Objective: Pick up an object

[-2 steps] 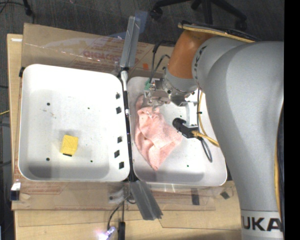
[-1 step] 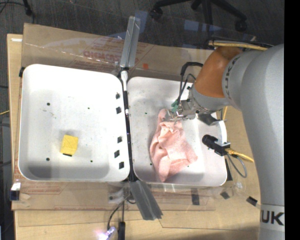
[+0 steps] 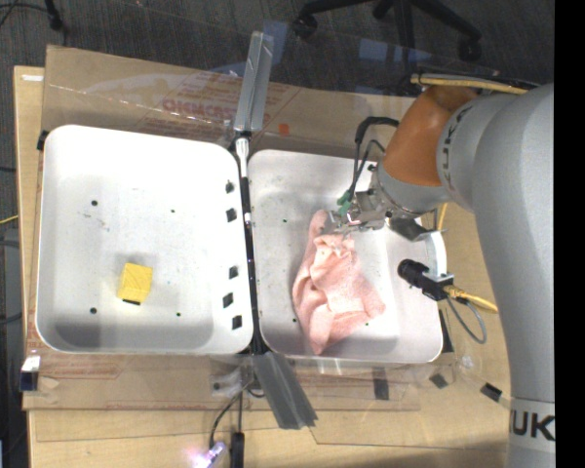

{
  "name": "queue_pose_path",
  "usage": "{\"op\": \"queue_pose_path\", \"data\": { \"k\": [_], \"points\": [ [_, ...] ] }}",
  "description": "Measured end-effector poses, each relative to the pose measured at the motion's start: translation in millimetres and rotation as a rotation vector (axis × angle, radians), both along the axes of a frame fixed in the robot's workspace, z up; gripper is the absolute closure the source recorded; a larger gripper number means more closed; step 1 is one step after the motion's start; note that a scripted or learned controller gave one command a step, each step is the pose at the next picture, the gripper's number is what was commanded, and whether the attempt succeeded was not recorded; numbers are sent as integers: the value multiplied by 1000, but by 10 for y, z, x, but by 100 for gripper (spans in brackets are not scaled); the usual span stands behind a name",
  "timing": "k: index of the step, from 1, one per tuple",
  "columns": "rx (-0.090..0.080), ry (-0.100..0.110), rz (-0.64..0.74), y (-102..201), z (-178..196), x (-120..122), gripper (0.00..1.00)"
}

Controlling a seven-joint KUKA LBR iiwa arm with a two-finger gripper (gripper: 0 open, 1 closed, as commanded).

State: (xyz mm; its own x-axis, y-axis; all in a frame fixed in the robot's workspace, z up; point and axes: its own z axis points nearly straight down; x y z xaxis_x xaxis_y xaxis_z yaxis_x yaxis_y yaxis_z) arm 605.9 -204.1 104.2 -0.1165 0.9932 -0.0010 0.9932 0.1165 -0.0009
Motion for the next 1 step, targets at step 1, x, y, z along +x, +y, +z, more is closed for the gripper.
{"op": "queue_pose_path", "data": {
  "k": [1],
  "points": [
    [1,2,-131,636,895,84,100]
  ]
}}
